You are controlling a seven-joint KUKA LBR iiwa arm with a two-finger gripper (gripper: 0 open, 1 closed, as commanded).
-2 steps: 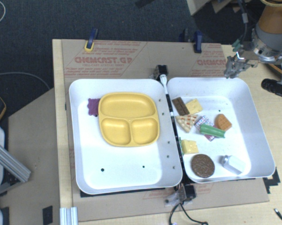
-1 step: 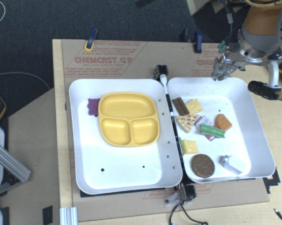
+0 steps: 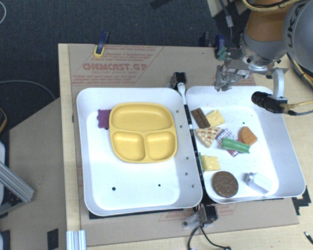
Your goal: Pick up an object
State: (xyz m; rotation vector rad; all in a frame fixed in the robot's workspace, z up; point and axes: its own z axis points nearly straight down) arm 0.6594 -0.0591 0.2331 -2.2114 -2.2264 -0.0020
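Arm (image 3: 273, 14): grey with its orange band, reaching in from the right, wrist up over the far edge of the right bin.
Gripper (image 3: 226, 82): hanging just above the right bin's far-left corner, nothing between the jaws; whether they stand apart or together, I cannot tell from this angle.
Right bin (image 3: 281, 134): here's the pile. A brown bar (image 3: 200, 117) touching a yellow wedge (image 3: 215, 119), a pizza slice (image 3: 206, 136) just beside them, a green stick (image 3: 235, 146) in the middle, an orange-brown piece (image 3: 247, 135) to its right.
Near edge of the right bin: a yellow cheese square (image 3: 211, 163), a round brown cookie (image 3: 225, 184), and a small grey-white bottle (image 3: 257, 182) lying on its side.
Left bin (image 3: 94, 155): a yellow divided tray (image 3: 143, 132) sits in the far half, with a purple thing (image 3: 103, 117) tucked against its left edge.
Bench (image 3: 78, 66): brown board under both bins, red lettering at the far side.
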